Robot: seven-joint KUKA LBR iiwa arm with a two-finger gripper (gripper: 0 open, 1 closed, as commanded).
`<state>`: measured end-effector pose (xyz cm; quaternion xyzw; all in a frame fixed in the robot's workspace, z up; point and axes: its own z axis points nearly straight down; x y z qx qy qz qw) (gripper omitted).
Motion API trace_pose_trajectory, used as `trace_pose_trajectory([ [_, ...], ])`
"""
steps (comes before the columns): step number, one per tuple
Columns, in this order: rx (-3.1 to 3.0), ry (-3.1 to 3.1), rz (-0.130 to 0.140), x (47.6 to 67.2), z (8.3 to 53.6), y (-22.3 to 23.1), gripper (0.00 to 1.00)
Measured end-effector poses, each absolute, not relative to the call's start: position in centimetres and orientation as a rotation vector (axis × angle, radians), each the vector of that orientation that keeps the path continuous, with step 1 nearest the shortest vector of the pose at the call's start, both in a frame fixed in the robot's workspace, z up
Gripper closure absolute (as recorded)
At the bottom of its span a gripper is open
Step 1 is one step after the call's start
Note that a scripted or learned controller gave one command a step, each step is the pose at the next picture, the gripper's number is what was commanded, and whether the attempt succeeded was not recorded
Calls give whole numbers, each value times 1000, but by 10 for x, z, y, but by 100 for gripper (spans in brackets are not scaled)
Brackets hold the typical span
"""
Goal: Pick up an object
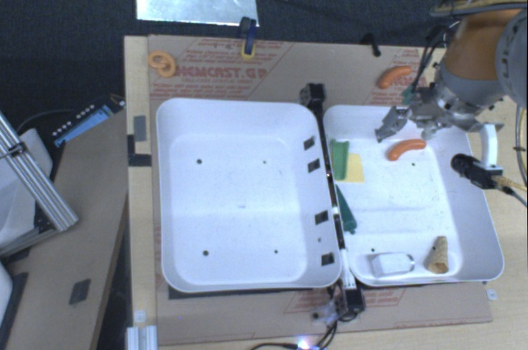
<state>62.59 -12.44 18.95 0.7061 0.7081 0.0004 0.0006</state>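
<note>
My gripper point(412, 128) hangs over the back of the right bin point(467, 212), its fingers spread open and nothing between them. An orange sausage-shaped piece point(407, 148) lies on the bin floor just in front of and below the fingertips, apart from them. Further left in the same bin a yellow flat piece point(355, 167) rests beside a green strip point(340, 153). Near the bin's front edge lie a clear whitish object point(391, 263) and a tan cone-shaped piece point(438, 255).
The left bin point(177, 200) stands beside the right one, with a black divider point(328, 175) between them. A second orange piece point(394, 77) and an orange ring point(162, 63) lie on the cardboard behind the bins. A black part point(474, 169) of the arm juts over the right rim.
</note>
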Motion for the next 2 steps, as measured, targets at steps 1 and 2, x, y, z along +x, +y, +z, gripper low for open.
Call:
trace_pose_trajectory([
  [1, 2228, 2224, -9, 598, 83, -161, 0],
  [2, 2203, 2219, 16, 615, 247, -138, 0],
])
